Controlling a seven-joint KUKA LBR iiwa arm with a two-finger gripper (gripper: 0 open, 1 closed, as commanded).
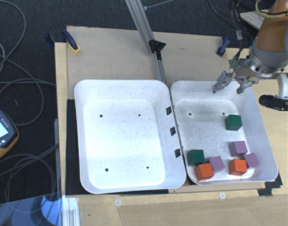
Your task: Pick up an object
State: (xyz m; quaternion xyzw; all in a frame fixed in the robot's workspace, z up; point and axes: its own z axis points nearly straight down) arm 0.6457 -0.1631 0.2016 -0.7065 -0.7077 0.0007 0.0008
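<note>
The gripper [231, 85] hangs over the far edge of the right bin [264, 126], its two fingers spread apart with nothing between them. Just near of it a green block [234, 122] lies alone on the bin floor. Along the bin's near edge sit another green block [196, 157], two orange blocks [204, 171] and three purple blocks [237, 148], while the left bin [85, 126] lies beside it.
</note>
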